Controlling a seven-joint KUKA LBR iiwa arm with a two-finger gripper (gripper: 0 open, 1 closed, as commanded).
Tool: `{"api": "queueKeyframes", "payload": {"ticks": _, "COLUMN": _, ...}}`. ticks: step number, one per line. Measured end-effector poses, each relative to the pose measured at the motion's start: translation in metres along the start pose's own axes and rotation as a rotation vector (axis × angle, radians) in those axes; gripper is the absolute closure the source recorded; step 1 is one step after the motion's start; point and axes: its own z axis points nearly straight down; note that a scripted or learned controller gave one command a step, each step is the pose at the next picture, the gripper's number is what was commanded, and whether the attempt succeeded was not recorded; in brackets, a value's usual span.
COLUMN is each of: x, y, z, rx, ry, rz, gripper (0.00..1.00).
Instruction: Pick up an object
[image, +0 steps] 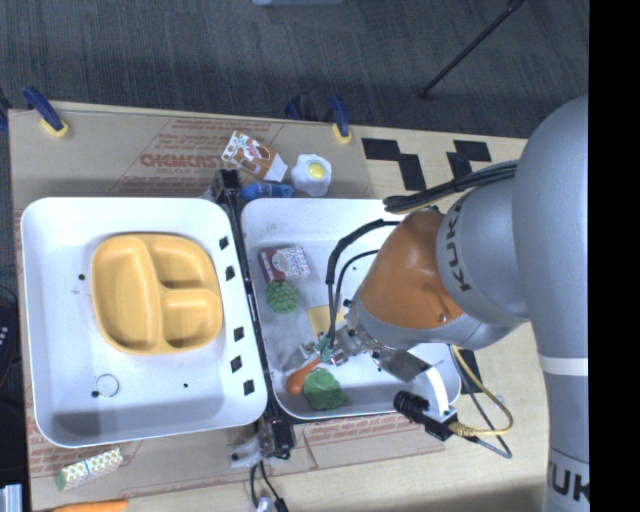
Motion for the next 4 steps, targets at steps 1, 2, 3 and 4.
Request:
{"api": "queueKeyframes", "payload": {"ticks": 1, "x": -0.0001, "y": 0.0000, "z": 0.0000, "rx": 0.000, "ry": 0.000, "rz": 0.000, "gripper": 0.00}}
{"api": "queueKeyframes", "payload": {"ticks": 2, "x": 0.0009, "y": 0.0007, "z": -0.0001, "rx": -0.003, "ry": -0.003, "rz": 0.057, "gripper": 0.00}}
{"api": "queueKeyframes", "payload": {"ticks": 3, "x": 0.0014, "y": 0.0005, "z": 0.0000, "rx": -0.002, "ry": -0.001, "rz": 0.437, "gripper": 0.00}}
{"api": "queueKeyframes", "payload": {"ticks": 4, "x": 0.0015, "y": 0.0008, "z": -0.0097, "rx": -0.001, "ry": 0.000, "rz": 0.433, "gripper": 1.00}}
